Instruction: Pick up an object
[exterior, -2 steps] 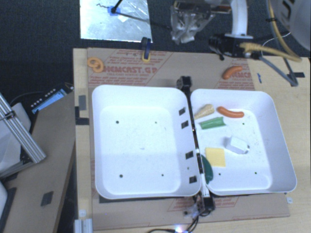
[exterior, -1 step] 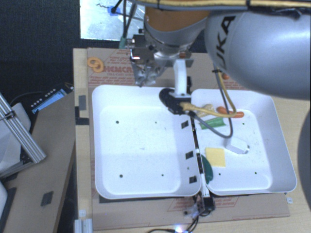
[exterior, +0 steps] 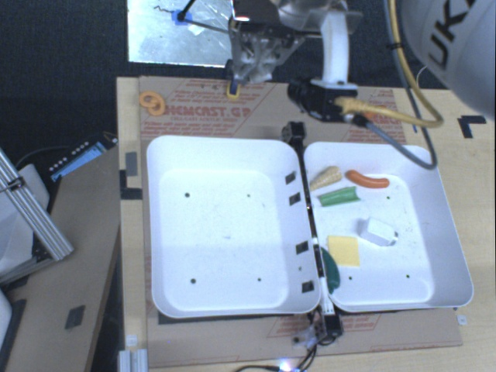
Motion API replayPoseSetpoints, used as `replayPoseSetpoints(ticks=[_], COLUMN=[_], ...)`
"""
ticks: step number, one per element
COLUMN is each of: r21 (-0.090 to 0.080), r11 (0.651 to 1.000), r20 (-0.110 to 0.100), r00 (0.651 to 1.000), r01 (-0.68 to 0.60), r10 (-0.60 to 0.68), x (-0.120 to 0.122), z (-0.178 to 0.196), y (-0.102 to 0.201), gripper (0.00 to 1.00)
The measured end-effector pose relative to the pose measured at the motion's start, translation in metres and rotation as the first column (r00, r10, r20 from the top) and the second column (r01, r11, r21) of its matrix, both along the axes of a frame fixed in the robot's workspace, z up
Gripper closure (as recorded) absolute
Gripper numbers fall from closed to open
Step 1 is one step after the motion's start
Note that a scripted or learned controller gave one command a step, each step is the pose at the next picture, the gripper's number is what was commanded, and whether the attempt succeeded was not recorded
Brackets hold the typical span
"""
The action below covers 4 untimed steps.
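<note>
The right bin (exterior: pixel 434 231) holds several small objects. A beige corn-like piece (exterior: pixel 325 177) lies at its back left, with an orange-red sausage (exterior: pixel 366 180) to its right. A green pod (exterior: pixel 339 198) lies just in front of them. Nearer the middle sit a white block (exterior: pixel 378 232) and a flat yellow square (exterior: pixel 344 250). A dark green piece (exterior: pixel 331 270) rests against the bin's left wall. My gripper (exterior: pixel 252 70) hangs high over the cardboard behind the left bin (exterior: pixel 167 208), far from all the objects. A small yellow bit (exterior: pixel 232 91) shows just under it.
An orange ring (exterior: pixel 152 102) lies on the cardboard base at the back left. A hinge strip with black clips (exterior: pixel 302 208) runs between the two bins. A grey metal frame (exterior: pixel 31 215) stands off the bench to the left.
</note>
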<state>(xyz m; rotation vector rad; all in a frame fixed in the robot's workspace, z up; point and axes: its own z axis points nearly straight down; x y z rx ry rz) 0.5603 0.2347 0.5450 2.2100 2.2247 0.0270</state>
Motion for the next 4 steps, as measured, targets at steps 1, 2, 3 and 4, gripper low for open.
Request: replayPoseSetpoints(ticks=[1,2,3,4], r21=[-0.011,-0.006,-0.008,-0.011], r11=[1.0,1.0,1.0,1.0], r20=[-0.013,-0.018,-0.01,-0.023], r00=[1.0,1.0,1.0,1.0], r01=[0.015,0.001,0.008,0.019], r10=[-0.015,-0.001,-0.009,-0.02], x=[0.084,-0.04,0.032,-0.027], z=[-0.011,-0.034,-0.009,-0.081], y=[-0.091,-0.096,-0.121,-0.248], gripper=[1.0,1.0,1.0,1.0])
